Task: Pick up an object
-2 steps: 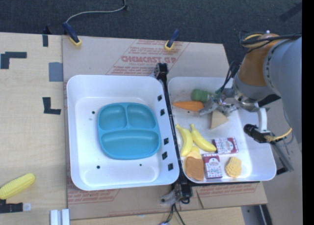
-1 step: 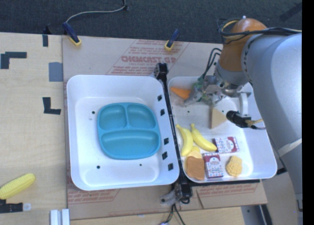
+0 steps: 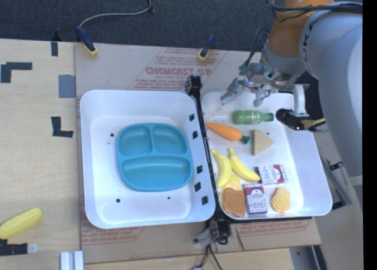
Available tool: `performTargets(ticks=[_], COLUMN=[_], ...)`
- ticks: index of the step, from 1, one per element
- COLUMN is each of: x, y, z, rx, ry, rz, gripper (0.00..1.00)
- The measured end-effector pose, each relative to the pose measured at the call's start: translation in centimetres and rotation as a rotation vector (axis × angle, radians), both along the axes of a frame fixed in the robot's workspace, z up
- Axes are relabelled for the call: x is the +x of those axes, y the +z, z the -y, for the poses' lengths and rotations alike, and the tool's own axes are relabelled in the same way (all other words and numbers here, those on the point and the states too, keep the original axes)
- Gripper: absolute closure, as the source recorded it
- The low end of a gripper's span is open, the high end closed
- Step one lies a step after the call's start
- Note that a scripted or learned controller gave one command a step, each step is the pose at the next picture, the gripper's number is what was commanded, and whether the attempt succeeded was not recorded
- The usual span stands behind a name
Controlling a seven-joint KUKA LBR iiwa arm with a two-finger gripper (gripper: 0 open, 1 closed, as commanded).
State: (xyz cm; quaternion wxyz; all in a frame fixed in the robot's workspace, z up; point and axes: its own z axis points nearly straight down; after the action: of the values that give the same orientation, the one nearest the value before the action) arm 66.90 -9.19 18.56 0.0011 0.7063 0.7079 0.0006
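Hovering above the green bottle [image 3: 252, 117], gripper [image 3: 247, 91] spread wide, holding nothing, fingers clear of it

Blue plate [image 3: 155, 155], orange carrot [image 3: 224, 131], green bottle [image 3: 252, 117] (white bins [image 3: 94, 163]).

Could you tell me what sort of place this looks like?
Probably a robotics lab bench for grasping tests: a grey arm reaches over two white bins, one holding toy food such as bananas, on clamped cardboard.

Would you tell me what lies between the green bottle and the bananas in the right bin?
In the camera view, the carrot lies between the green bottle and the bananas.
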Motion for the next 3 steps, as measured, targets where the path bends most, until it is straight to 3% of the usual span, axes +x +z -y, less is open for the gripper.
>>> performTargets(ticks=[1,2,3], x=[-2.9,-0.3,0.0], y=[-5.5,-7.2,-0.1], z=[0.1,2.4,5.1], rx=[0.001,0.007,-0.001], ry=[-0.002,-0.002,-0.001], rz=[-0.006,-0.02,-0.001], gripper=[0.0,0.0,0.0])
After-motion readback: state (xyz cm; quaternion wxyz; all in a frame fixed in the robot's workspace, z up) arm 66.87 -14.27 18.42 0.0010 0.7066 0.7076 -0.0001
